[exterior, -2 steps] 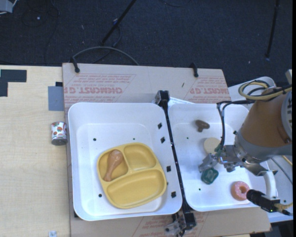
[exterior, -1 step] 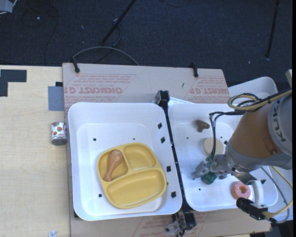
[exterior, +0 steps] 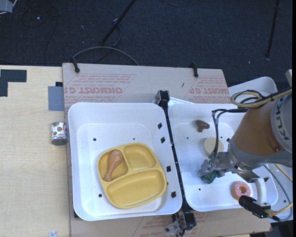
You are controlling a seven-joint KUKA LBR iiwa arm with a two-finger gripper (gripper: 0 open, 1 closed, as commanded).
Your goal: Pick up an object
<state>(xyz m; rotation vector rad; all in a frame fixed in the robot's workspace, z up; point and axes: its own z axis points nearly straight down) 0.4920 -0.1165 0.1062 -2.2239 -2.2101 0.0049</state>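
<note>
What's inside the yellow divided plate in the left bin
The yellow divided plate holds a toy chicken drumstick in its upper-left compartment. The other two compartments show bare yellow. Nothing covers the plate.

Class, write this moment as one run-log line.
gripper: low in right bin, over green object | grasp: unclear | donut: untouched | yellow tray: left bin
</note>
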